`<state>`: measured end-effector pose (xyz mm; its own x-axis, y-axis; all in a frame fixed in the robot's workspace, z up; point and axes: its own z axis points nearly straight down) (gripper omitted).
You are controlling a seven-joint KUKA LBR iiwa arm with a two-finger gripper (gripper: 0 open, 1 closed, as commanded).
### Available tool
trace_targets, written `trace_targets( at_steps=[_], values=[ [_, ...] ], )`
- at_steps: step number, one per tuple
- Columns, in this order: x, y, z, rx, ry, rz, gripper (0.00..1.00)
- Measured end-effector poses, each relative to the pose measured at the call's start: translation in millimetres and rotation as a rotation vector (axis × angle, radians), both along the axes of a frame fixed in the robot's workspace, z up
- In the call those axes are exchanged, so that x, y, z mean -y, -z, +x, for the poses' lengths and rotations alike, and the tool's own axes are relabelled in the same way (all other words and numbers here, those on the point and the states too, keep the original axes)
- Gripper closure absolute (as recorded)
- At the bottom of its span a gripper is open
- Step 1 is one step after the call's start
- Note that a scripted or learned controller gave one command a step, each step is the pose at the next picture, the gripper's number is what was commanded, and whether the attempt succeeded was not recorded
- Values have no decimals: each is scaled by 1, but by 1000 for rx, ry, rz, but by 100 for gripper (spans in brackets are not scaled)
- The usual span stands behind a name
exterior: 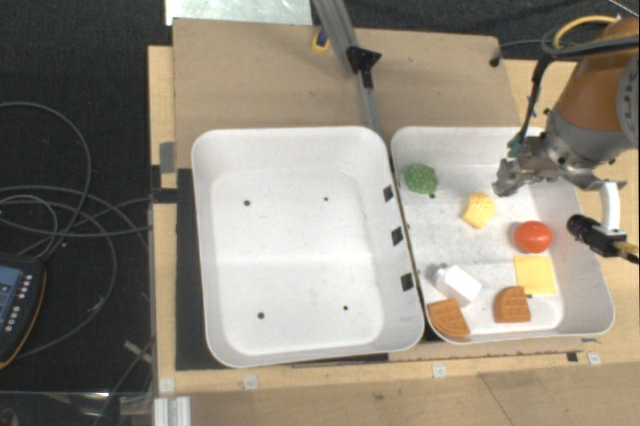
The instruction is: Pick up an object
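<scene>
The yellow corn piece (479,210) lies just beside the end effector (507,181).

The KUKA arm (598,104) reached in from the right of the frame, its orange band uppermost and the grey wrist below it angled down and to the left. The two-finger gripper (505,182) hung at the end of the wrist, pointing downward, its tips dark and small against the white beneath.

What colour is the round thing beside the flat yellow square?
Red-orange, seen best in the camera view: the round thing in the right bin.
</scene>
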<state>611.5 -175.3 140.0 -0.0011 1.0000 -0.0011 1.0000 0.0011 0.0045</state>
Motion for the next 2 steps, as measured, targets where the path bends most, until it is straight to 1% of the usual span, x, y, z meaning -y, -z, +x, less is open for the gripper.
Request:
trace_targets(
  at_steps=[1,2],
  values=[
    [-5,-45,1,2,-4,0,100],
    [-5,-100,3,4,-4,-1,100]
  ],
)
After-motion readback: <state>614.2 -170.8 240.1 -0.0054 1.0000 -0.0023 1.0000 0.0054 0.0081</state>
